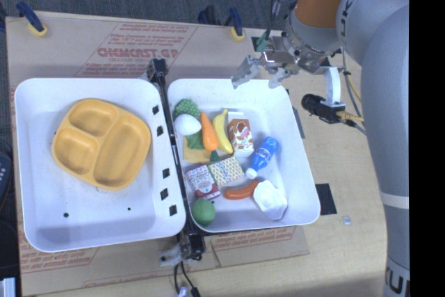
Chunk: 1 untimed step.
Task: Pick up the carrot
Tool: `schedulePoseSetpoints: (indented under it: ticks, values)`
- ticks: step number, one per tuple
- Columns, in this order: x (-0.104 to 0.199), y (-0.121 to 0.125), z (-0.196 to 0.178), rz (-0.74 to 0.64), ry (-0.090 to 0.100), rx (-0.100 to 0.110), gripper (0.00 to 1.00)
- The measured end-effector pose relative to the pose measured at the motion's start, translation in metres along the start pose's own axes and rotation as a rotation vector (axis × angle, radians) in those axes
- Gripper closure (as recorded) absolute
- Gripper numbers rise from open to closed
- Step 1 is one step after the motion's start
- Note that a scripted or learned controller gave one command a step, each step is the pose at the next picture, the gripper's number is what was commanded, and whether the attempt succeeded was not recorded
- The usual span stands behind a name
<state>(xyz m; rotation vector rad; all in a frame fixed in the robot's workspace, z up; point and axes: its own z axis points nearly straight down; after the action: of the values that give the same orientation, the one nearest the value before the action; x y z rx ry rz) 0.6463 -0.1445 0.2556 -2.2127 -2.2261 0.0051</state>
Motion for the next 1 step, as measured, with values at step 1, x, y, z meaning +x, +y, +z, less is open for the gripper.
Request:
schedulePoseSetpoints:
  ticks: [1]
  values:
    - [0.0341,-0.0008,0.1451,0.245,0.002,0.003,0.0]
